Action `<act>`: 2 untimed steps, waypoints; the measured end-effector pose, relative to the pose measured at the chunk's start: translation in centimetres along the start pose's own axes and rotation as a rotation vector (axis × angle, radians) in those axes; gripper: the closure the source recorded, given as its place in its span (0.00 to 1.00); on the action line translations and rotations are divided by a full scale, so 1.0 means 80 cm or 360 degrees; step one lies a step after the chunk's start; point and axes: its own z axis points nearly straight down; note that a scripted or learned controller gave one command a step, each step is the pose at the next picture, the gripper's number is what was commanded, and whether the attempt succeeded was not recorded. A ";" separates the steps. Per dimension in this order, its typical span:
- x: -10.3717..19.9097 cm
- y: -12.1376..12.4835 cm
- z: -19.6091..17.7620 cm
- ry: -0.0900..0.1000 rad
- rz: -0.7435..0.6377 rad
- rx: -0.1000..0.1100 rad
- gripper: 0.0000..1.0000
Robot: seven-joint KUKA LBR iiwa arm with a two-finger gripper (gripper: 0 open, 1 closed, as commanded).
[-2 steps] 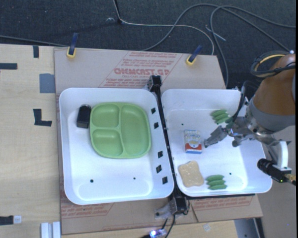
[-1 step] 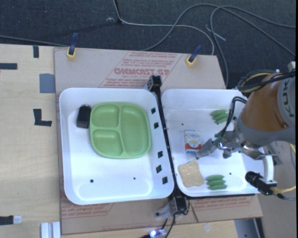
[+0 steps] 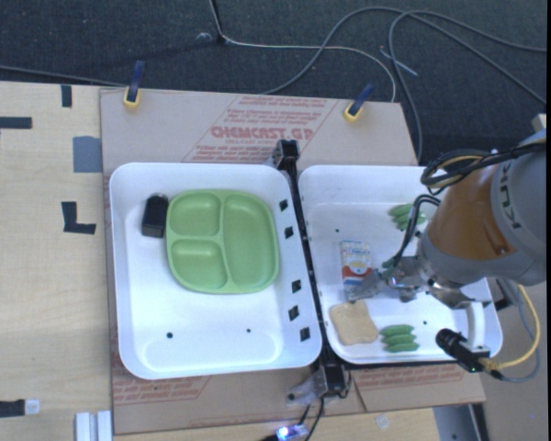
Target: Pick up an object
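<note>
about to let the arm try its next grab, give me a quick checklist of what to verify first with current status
1. Gripper is over the right bin: ok.
2. Something is held between the fingers: cannot tell, the wrist hides them.
3. Targets within the right bin: ok; small printed packet, tan slice, green pods near the front, more green pieces near the back.
4. Gripper is close to the packet: ok, but contact cannot tell.
5. Left bin items sit apart from the arm: ok; green divided plate and black block.
6. Cables by the arm snagging: cannot tell.
</note>
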 end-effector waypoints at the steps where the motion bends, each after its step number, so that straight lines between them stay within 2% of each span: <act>1: 0.001 0.003 -0.017 0.0002 -0.0004 -0.0008 1.00; 2: 0.001 -0.001 -0.070 0.0000 -0.0004 0.0001 1.00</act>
